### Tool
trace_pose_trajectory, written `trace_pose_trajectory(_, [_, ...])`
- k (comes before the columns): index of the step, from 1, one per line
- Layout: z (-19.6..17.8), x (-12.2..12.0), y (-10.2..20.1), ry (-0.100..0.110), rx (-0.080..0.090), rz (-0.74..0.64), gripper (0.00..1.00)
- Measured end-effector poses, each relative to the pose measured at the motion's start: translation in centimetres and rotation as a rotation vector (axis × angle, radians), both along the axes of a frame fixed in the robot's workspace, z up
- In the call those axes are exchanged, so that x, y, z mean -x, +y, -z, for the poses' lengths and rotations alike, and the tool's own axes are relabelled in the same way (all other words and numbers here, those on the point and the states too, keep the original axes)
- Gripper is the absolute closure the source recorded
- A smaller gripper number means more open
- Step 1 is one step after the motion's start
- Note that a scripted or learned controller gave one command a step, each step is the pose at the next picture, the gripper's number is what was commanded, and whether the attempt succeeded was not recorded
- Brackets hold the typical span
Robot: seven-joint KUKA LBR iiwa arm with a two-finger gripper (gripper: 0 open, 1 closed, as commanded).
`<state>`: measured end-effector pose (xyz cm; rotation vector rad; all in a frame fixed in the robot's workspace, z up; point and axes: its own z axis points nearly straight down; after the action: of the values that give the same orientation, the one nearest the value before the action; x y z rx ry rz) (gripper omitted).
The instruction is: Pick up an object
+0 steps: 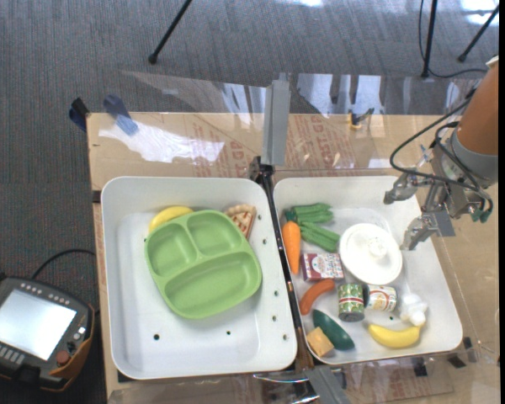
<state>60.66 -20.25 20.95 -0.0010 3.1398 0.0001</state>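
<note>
Camera view: tool (412,217) hung with fingers apart and nothing between them, over the right bin (450,297) at its 2 o'clock corner. Nearest object was the white lid (370,253), just beside the tool at 8 o'clock; judged light, stiff, slick. Best taken by its centre knob.

Gripper (414,215) above the right bin's (450,297) far right part, fingers spread with nothing between them. Beside the fingers toward the left bin (118,310) stands the white lid (371,253); cans (366,300), banana (395,335) and carrot (292,247) crowd beyond. Bare floor lies just under and right of the fingers.
</note>
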Motion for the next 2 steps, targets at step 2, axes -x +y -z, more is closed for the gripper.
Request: trace_pose_trajectory(2, [12.2,9.1,12.3,0.001,-0.001,0.03,0.0])
